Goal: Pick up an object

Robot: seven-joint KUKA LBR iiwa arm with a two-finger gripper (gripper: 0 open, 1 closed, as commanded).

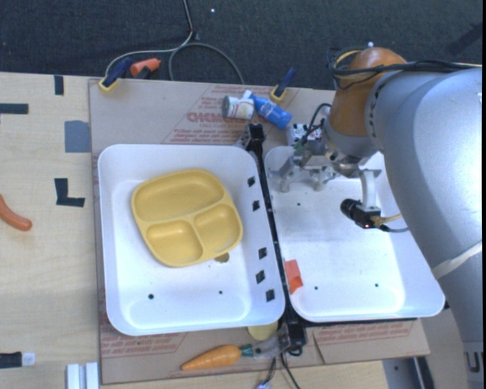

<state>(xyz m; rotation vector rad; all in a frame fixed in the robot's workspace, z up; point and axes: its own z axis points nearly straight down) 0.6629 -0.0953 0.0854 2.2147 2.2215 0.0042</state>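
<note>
Camera view: gripper [301,174] low at upper left of right bin [348,298], finger state can't tell. Yellow divided plate [186,215] lies centre of left bin [113,241]. Carrot [212,356] below bins, sausage [10,211] far left.

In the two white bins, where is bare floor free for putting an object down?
Left bin: a bare strip along its near edge, below the yellow divided plate, which crowds the middle. Right bin: its middle and near floor are bare; the far end is crowded by the gripper.
</note>
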